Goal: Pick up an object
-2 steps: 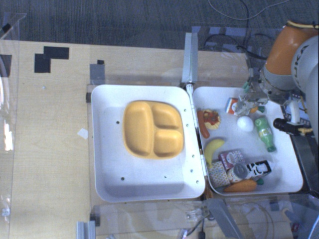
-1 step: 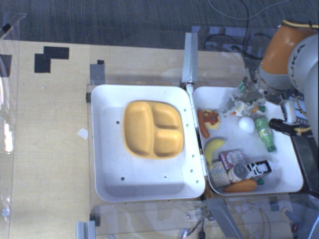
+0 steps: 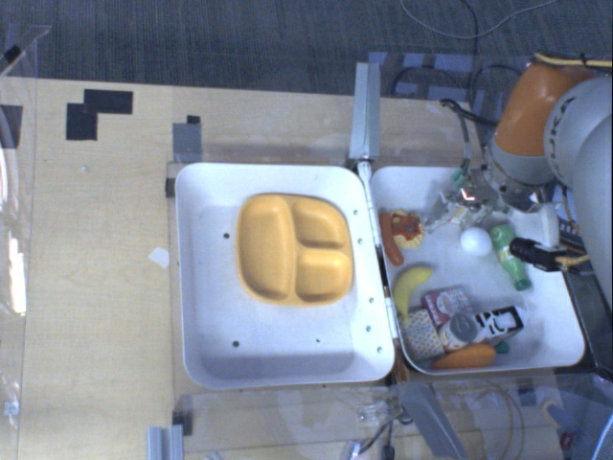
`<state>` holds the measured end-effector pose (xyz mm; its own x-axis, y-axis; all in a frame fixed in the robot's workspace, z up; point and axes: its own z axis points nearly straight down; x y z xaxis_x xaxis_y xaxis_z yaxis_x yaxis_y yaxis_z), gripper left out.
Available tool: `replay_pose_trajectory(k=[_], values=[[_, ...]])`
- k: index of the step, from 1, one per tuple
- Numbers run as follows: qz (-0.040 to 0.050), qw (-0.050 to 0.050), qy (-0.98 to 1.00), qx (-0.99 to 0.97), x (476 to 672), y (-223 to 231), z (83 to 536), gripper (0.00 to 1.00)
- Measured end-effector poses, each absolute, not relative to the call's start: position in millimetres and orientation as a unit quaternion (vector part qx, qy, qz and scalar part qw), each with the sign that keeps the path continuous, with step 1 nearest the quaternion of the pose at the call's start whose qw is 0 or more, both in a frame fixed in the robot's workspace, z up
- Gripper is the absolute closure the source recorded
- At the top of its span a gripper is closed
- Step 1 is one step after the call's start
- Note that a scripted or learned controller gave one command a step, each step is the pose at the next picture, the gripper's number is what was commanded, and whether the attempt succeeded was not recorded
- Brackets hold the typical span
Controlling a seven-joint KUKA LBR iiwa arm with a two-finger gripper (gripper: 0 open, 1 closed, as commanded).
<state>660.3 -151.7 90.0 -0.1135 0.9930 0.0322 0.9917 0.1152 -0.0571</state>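
Your nearest pick, the white ball [image 3: 475, 241], sits at twelve o'clock in the right bin [image 3: 572, 338]: light, hard, apt to roll (grip across its middle). The gripper [image 3: 466, 197] hangs just above; whether the jaws are parted, you cannot tell.

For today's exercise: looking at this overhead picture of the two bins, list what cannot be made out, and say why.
1. Gripper, camera view: small and tangled among metal parts and cables, so its finger state is unclear.
2. Arm: cut off by the right edge.
3. Print on the black-and-white packet: too small to read.
4. Waffle-like item: partly covered by the red-and-white pack.
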Motion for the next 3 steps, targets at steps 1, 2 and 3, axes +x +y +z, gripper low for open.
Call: replay_pose_trajectory(k=[1, 2, 3], values=[[0.0166, 0.024, -0.748, -0.663, 659.6, -158, 100, 1.0], [0.0183, 0.027, -0.747, -0.664, 657.9, -158, 98, 0.0], [0.0129, 0.018, -0.746, -0.665, 657.6, -169, 92, 0.0]])
